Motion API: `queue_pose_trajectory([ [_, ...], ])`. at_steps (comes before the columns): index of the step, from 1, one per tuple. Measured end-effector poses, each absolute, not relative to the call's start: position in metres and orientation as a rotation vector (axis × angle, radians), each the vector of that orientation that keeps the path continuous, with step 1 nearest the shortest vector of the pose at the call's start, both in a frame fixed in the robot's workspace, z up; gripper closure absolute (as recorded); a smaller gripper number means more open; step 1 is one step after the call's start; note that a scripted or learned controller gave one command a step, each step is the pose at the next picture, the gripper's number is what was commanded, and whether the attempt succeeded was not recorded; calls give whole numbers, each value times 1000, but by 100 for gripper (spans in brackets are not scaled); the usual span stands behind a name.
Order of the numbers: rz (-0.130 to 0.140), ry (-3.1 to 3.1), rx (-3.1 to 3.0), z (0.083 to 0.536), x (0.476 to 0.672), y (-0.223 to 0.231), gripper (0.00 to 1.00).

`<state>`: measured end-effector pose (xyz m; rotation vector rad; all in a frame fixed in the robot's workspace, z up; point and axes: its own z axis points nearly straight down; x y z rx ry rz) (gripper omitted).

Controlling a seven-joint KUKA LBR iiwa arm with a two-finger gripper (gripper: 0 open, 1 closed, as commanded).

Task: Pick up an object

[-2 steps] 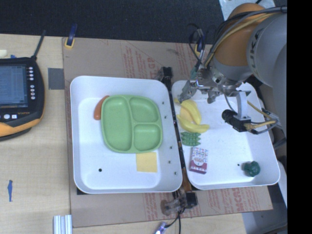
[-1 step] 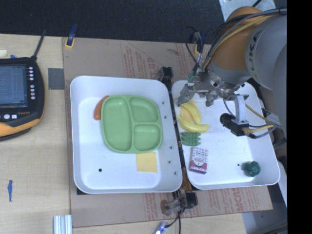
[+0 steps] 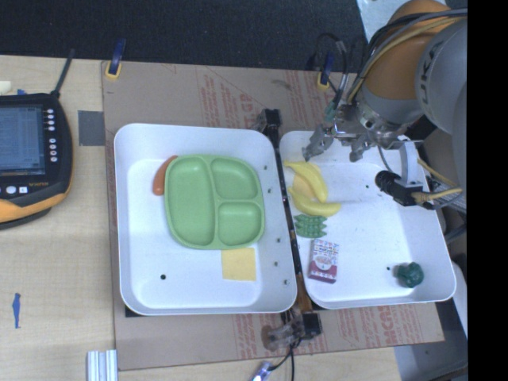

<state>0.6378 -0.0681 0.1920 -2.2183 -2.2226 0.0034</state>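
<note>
We see a light wood bench (image 3: 55, 292) with a brown cardboard sheet (image 3: 198, 94) laid over its middle. Dark carpet-like floor (image 3: 198, 14) runs along the far edge. A teach pendant (image 3: 28, 153) sits on the bench at left. Blue clips (image 3: 116, 58) pin the cardboard's far edge. Lighting is even.

Orange item (image 3: 161, 176) mostly hidden under green tray (image 3: 214, 202); arm (image 3: 432, 46) cut off right.

Single fixed camera above the bench, looking down at a slant on two shallow white plastic bins (image 3: 127, 213); the grey, orange-banded arm (image 3: 413, 62) enters from the right.
</note>
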Motion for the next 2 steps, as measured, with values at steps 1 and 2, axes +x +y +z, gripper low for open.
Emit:
queue_pose_trajectory([
  [1, 2, -2224, -2217, 192, 656, -58, 0],
  [2, 6, -2225, -2213, 192, 641, -46, 0],
])
